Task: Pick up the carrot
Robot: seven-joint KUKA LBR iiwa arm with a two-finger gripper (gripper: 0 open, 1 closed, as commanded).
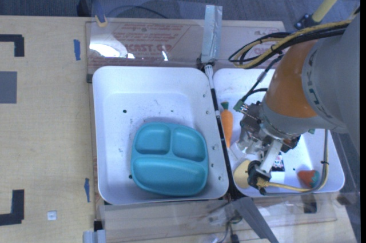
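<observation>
Carrot (227,125), just left of claw (249,143)

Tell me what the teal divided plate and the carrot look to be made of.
The teal divided plate: likely moulded plastic, smooth and faintly glossy; one even colour, rounded compartment edges. The carrot: probably a plastic or rubber toy; uniform orange with a green tip, too small to confirm.

My grey arm (334,93) enters from the right, orange band (286,87) above the wrist (267,128), which slants toward lower left, carrying my jaws low.
</observation>
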